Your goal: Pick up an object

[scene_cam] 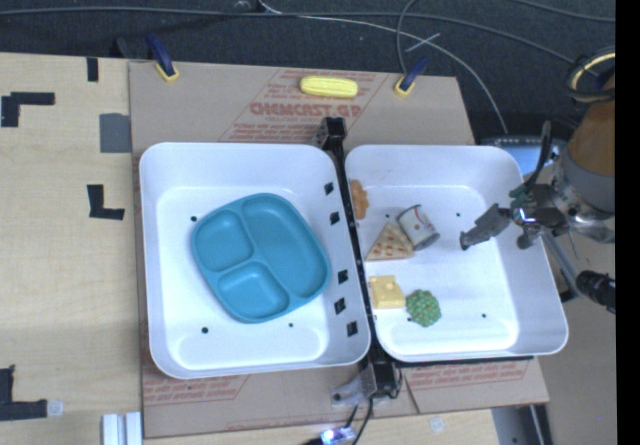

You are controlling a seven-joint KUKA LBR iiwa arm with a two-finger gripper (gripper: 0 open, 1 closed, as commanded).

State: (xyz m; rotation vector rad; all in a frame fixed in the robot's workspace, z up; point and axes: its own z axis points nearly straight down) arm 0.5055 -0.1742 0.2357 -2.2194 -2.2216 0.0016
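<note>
Nothing looks picked up yet: the dark two-finger gripper (487, 228) hangs at the right of the frame over the right white bin (500, 328), jaws unreadable from here, with the grey metal cup (417, 227) lying just left of it

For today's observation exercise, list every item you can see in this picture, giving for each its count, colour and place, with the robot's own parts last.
Shallow plastic bins: 2, white, side by side on the bench.
Divided plastic plate: 1, blue, three compartments, in the left bin.
Toy pizza slice: 1, tan and red, right bin near the divider.
Toy cheese block: 1, yellow, right bin, below the pizza slice.
Toy broccoli: 1, green, right of the cheese block.
Small metal piece: 1, grey, right bin centre.
Orange toy: 1, right bin's left wall.
Toy corn cob: 1, yellow, on cardboard behind the bins.
Clamps: 2, blue and yellow, cardboard's rear edge.
Gripper: 1, dark, over the right bin's right side.
</note>
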